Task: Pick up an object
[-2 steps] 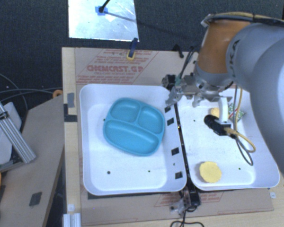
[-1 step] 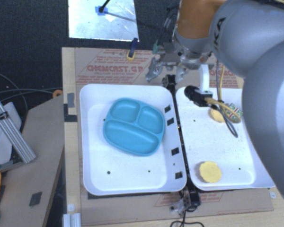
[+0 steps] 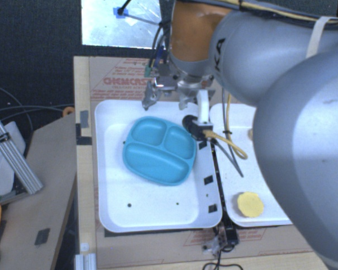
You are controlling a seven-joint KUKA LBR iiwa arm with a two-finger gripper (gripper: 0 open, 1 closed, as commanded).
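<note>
A blue divided plate [image 3: 159,149] with three compartments, two small ones along its far side and one long one along its near side, lies flat and face up in the left bin [image 3: 112,207], turned at a slant and sitting toward that bin's far right part. A small round yellow object [image 3: 250,204], flat-topped like a sponge or puck, rests in the near left corner of the right bin [image 3: 236,221], well apart from the plate.
</note>
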